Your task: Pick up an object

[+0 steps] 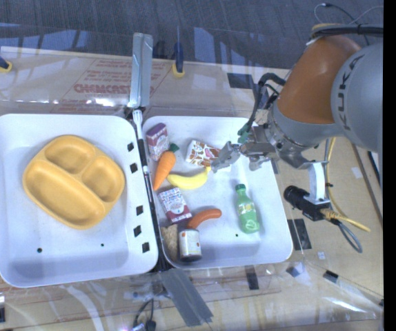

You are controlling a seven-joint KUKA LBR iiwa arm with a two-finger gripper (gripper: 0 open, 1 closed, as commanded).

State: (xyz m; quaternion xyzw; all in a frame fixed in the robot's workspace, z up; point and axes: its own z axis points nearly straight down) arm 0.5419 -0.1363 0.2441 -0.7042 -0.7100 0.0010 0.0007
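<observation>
Far to the gripper's left, a yellow divided plate (74, 180) lies alone in the left bin (12, 254). Nearer, in the right bin (274, 247), a carrot (163, 169), banana (188, 180) and small carton (201, 153) cluster, the carton just beside the gripper (227, 156), likely its target. A green bottle (247, 209) lies just below it. Its grip state I cannot tell. The bench (363, 254) carries loose cables.

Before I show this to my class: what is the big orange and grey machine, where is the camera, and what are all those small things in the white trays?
The camera looks down from above. The machine is a robot arm reaching in from the right; its gripper hangs over the right bin. That bin has toy groceries: a carrot, a banana, a green bottle, a sausage, a can and small cartons. The left bin holds a yellow divided plate. I cannot see anything held.
</observation>
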